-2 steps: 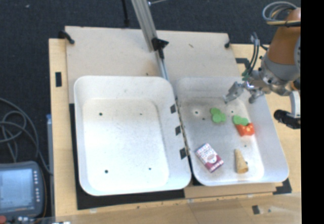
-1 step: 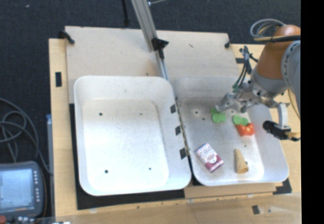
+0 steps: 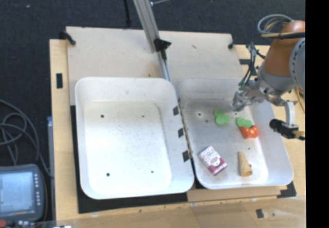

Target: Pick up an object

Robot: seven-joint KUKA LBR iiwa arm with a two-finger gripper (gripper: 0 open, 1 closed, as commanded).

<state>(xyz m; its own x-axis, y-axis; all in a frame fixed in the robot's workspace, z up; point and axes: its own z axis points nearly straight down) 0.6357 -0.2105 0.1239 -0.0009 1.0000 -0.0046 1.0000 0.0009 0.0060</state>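
Right now the gripper (image 3: 239,99) hangs low over the right bin (image 3: 277,170), near its far edge and towards its right side, with the grey arm (image 3: 280,67) reaching in over the bin's right rim. From where I stand I cannot tell how wide the claw is, and nothing shows clearly between its tips.

Four things lie in that bin. A small green piece (image 3: 221,118) sits just beside the claw, a little nearer the front and towards the left bin. Another green piece (image 3: 243,122) lies close below the claw, touching a red-orange object (image 3: 250,132) on its front-right side. Further forward, near the bin's front edge, a pink-and-white carton (image 3: 212,160) lies tilted, and a tan, cone-shaped piece (image 3: 244,164) lies to its right, well apart from the claw.

The left bin (image 3: 87,93) sits alongside.
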